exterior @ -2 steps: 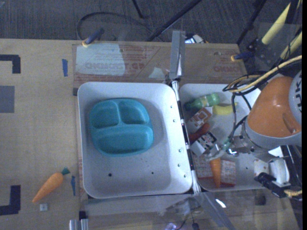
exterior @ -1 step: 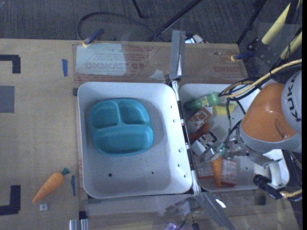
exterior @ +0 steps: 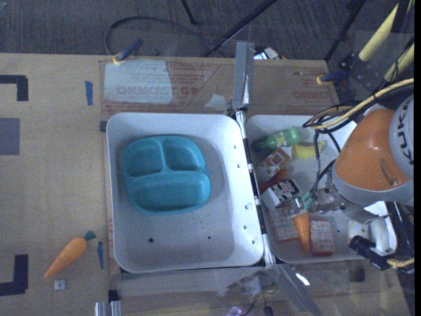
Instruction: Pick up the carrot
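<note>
step: descend over carrot (exterior: 302, 231) in right bin (exterior: 342, 254) | fingers: state unreadable | align along carrot, avoid red box (exterior: 321, 237) beside

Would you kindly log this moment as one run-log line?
task: pick up carrot | arm: above right bin | carrot: lying in right bin among clutter | blue plate: in left bin | second carrot: on bench

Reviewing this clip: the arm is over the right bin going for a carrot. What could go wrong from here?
1. The carrot in the right bin lies among small boxes, so the gripper may catch a box or nudge the carrot aside.
2. A second carrot lies on the bench outside both bins, so the target is ambiguous.
</note>
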Tool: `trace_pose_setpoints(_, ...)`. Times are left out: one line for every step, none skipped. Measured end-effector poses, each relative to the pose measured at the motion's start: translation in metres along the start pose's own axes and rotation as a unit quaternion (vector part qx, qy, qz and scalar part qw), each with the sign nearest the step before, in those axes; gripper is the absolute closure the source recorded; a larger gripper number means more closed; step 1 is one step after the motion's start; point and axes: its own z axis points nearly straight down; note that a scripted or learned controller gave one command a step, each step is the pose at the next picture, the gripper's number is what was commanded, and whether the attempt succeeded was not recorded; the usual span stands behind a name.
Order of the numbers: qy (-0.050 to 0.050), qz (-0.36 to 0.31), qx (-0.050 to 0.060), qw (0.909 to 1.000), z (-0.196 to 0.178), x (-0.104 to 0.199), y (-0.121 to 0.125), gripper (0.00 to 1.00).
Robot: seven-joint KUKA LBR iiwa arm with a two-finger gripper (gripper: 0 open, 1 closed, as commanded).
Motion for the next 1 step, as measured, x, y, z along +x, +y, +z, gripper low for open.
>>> trace_pose_setpoints(-0.001, 0.124, 0.011, 0.9922, -0.1319, 0.0560, 0.0172, 1.00)
